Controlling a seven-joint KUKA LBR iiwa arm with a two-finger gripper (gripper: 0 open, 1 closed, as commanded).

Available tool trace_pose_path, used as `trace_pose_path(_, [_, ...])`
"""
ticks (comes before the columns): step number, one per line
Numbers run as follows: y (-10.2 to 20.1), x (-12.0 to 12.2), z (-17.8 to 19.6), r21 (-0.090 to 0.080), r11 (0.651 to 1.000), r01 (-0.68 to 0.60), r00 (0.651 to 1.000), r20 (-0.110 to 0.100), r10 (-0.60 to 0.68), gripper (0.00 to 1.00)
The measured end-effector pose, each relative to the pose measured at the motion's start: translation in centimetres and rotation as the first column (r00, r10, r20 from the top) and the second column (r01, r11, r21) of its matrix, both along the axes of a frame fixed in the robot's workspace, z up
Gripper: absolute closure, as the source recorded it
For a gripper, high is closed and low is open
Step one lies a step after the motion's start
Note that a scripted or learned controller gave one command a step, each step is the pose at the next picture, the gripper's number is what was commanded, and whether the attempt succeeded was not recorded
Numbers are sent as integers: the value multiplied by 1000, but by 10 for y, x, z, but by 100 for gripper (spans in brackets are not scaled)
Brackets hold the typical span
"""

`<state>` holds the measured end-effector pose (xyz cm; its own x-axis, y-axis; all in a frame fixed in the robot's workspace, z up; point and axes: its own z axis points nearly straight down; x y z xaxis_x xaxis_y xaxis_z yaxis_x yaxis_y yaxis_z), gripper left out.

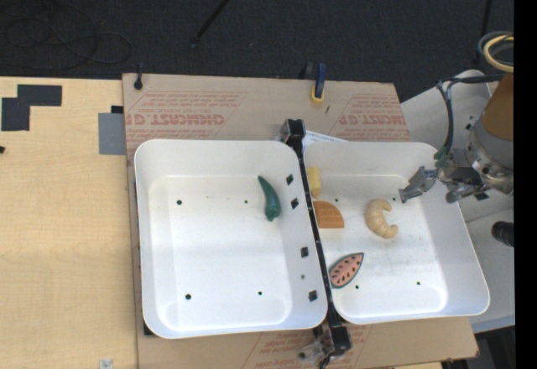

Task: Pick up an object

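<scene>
The tool (438, 184) hangs with its fingers spread and nothing between them, just right of and above the croissant (382, 219), which lies upright-long in the right bin (453, 275).

Even, fairly bright light; the white bins (168, 191) glare slightly, shadows are soft, detail is mildly grainy

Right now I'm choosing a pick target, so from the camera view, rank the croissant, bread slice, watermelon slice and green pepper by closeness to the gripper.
From the gripper at the right bin's right edge:
1. Croissant, right bin, middle.
2. Bread slice, right bin, by the divider.
3. Watermelon slice, right bin, lower left; close to the bread slice's rank, hard to separate.
4. Green pepper, left bin, clearly farthest.
</scene>
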<state>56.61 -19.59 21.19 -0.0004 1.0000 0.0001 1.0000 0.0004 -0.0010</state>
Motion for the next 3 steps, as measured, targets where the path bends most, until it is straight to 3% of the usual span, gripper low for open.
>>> trace_pose_path(1, [32,-3,-62,4,1000,-2,1000,-7,2,0])
trace_pose_path(2, [102,30,-125,0,1000,-5,1000,1,5,0])
trace_pose_path(3, [97,34,-105,-3,1000,0,1000,16,0,100])
